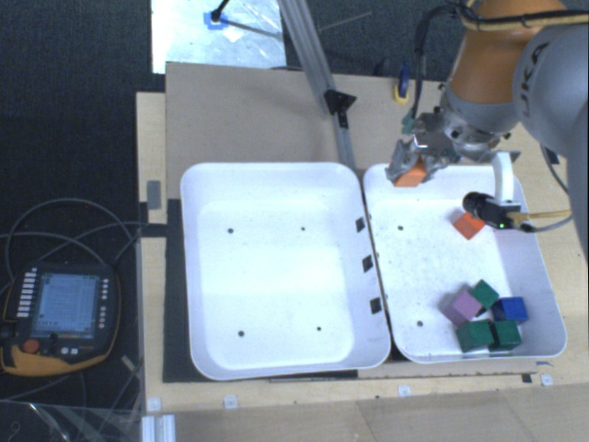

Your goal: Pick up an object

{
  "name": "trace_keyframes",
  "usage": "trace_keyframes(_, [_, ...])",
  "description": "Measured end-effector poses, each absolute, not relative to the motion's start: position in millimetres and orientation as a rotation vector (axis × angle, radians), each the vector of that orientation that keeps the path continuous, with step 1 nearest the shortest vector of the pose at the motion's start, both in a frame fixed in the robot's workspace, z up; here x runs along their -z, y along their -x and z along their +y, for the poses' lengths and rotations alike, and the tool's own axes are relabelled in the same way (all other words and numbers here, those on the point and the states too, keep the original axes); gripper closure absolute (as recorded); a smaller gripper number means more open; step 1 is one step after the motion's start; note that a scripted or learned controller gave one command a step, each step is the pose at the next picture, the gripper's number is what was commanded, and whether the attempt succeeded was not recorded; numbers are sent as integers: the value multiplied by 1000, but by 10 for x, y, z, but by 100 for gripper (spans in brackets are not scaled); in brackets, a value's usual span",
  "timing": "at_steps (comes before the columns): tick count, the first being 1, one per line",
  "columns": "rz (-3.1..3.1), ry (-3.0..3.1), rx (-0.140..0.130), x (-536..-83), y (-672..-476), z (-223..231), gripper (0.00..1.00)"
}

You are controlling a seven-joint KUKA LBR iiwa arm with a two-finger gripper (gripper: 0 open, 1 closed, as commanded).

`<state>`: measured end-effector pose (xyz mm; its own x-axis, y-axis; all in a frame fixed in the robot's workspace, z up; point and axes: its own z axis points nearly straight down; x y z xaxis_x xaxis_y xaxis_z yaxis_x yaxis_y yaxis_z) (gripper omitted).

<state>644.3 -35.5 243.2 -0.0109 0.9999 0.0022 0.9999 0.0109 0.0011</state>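
Observation:
My gripper (409, 166) hangs over the far left corner of the right bin (433, 247), with an orange block (410, 175) between its fingers, lifted off the bin floor. A second orange block (469, 226) lies on the right bin's floor towards the right side. At the near right corner sits a cluster: a purple block (461, 307), a blue block (512, 309) and green blocks (486, 335).
The left bin (271, 265) stands beside the right one, with black clips along the shared wall. A slanted metal pole (317, 58) rises behind the bins. A teach pendant (60, 316) with cables lies left of the bench.

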Motion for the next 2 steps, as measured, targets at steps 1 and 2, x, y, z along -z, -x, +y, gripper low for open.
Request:
trace_keyframes(1, [-2231, 2210, 2, -2362, -6460, 104, 100])
trace_keyframes(2, [-2231, 2208, 1, -2243, -6381, 663, 100])
